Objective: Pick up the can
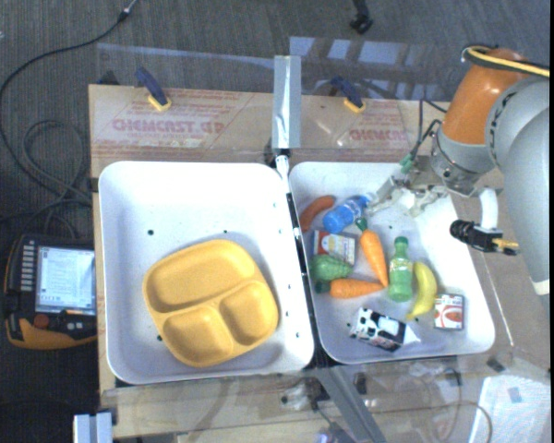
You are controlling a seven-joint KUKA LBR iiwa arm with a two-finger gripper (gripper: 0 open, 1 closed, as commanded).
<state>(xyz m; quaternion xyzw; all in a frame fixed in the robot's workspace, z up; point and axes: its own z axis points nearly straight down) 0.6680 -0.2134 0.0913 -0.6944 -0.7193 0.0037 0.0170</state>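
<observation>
Red-and-white labelled metal can [337, 245] lies ungrasped in the shallow white bin [448, 238] beneath the grey two-finger gripper [408, 197], whose opening I cannot tell.

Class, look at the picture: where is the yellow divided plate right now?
The yellow divided plate lies in the left bin, toward its front and slightly right of centre, apart from the food items in the right bin.

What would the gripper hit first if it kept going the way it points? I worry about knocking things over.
Likely the blue plastic bottle: the gripper points left across the right white bin, and the bottle lies nearest in that line. Depth is unclear, so it might pass above.
</observation>
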